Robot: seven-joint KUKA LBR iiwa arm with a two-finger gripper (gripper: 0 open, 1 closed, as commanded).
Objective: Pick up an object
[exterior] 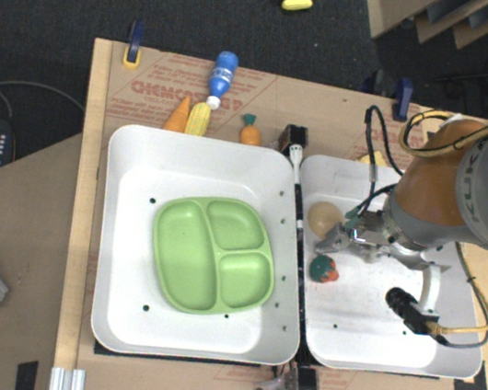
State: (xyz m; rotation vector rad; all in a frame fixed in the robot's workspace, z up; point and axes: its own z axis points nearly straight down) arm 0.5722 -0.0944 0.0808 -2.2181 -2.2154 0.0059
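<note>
Just left of the hand (348, 239), grip unclear, lies a tan ball (322, 218)

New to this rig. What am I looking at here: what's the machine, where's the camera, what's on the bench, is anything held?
One fixed camera looks down at a slant on a bench. The grey arm with the orange band reaches in from the right; it is a KUKA iiwa robot, and its gripper sits low over the right bin.

The left bin holds a green divided plate. The right bin holds a tan ball-like object and a small red-and-green toy. Behind the bins lie a blue-and-white bottle, toy corn and two small orange toys.

Nothing is visibly held.
</note>
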